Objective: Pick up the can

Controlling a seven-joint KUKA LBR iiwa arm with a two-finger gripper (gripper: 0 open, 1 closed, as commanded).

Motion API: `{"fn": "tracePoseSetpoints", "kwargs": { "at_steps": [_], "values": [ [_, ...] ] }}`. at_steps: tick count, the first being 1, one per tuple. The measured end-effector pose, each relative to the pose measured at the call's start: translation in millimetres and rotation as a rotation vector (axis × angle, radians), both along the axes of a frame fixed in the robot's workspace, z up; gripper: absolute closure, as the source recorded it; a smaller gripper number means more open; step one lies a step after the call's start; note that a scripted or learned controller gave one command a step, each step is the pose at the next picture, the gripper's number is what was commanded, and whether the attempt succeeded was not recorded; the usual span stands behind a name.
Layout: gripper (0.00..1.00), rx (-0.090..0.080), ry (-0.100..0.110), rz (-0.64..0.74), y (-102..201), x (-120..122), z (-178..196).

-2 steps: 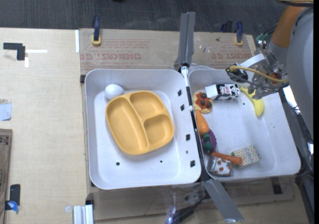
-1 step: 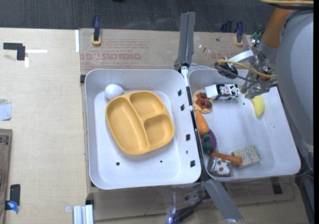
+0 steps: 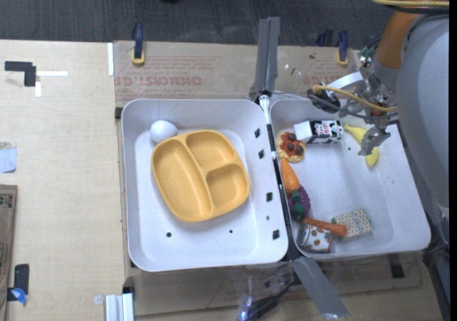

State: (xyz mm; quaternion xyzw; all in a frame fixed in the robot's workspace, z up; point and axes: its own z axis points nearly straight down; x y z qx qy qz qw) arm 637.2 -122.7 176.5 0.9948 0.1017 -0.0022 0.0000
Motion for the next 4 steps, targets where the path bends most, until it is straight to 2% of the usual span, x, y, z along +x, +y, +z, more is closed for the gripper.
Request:
{"fn": "tracePoseSetpoints", "kwargs": {
  "at_steps": [1, 2, 3, 4],
  "values": [
    [0.0, -0.001, -0.023, 0.008, -7, -13, -62],
    [0.0, 0.002, -0.001, -0.007, 4, -60, -56],
    [0.0, -0.002, -0.007, 0.032, -45, -124, -80],
    [0.0, 0.004, -0.001, 0.295, -16, -143, -64]
  ]
}}
